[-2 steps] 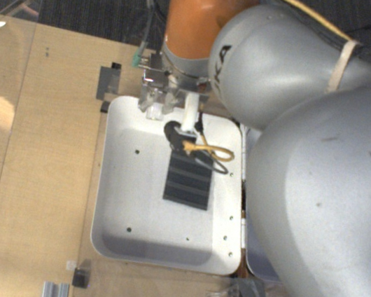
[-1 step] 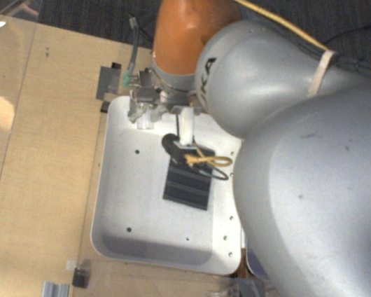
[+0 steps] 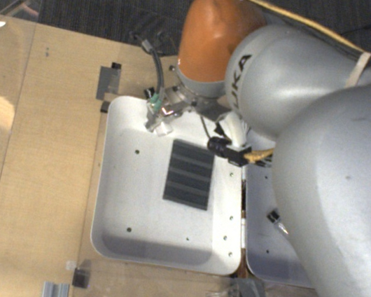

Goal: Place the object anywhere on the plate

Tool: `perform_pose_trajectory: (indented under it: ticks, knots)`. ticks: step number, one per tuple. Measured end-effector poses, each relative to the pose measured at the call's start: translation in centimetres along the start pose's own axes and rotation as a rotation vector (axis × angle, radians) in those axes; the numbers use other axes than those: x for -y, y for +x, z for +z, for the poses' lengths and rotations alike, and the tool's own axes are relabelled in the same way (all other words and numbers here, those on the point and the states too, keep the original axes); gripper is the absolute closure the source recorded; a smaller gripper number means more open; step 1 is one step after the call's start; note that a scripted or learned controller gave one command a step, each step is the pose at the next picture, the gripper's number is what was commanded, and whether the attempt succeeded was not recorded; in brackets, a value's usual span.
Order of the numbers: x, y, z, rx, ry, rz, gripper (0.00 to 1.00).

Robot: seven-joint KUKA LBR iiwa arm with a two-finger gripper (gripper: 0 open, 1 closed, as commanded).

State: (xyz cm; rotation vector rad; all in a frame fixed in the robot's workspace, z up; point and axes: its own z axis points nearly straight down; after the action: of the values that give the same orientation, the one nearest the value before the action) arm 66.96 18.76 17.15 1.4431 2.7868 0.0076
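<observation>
The arm (image 3: 317,125) fills the right of the view and hides most of the right bin (image 3: 273,256), of which a near-left part shows; the arm's orange band (image 3: 209,35) sits above the wrist. The hand (image 3: 156,119) hangs low over the far-left corner of the left bin (image 3: 154,245); it is small and blurred, with a green patch on it, and I cannot tell how far it is open or whether it has hold of anything. The left bin holds a dark ribbed plate (image 3: 189,173), lying flat near its middle, just near-right of the hand; the object to be placed cannot be made out. Both bins rest on the wooden counter (image 3: 32,174); a small dark bracket (image 3: 109,81) stands beside the left bin's far-left corner.
</observation>
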Motion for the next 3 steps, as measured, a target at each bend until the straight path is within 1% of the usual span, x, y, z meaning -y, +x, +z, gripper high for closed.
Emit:
perform_pose_trajectory:
  ticks: [1,2,3]
  knots:
    - [-2.0,2.9,7.4,-0.001,-0.001,0.097,1.0]
    - [4.4,8.1,7.6,0.007,-0.018,-0.135,1.0]
    - [4.7,5.2,7.9,0.011,-0.01,-0.574,1.0]
